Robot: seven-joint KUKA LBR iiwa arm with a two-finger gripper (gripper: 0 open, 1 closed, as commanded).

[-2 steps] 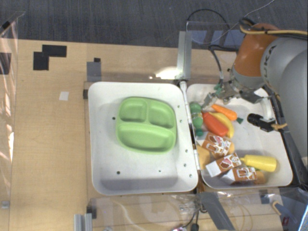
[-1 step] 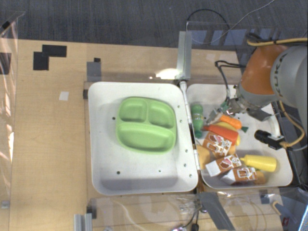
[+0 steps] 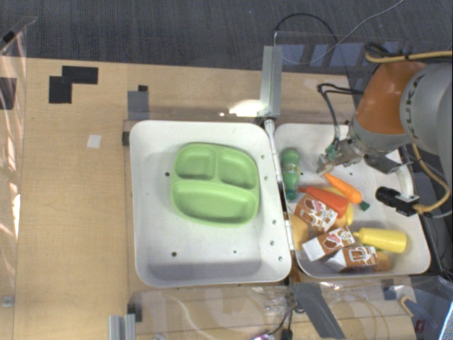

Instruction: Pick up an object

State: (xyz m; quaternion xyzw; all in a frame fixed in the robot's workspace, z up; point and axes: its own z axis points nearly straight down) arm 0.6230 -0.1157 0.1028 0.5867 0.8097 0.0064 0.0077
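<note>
Grey tool (image 3: 333, 156) over right bin (image 3: 422, 261), just beside green bottle (image 3: 290, 164)

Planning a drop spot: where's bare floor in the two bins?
Left bin: a bare strip along its near edge, below the green divided plate, plus a narrower strip on its left side. Right bin: crowded, with the green bottle, carrots, snack packs and yellow bottle; the gripper hangs over its far end.

Robotics lab, wooden bench (image 3: 71, 190), two white bins (image 3: 148, 211), loose cables (image 3: 304, 23), grey carpet (image 3: 141, 13)
</note>
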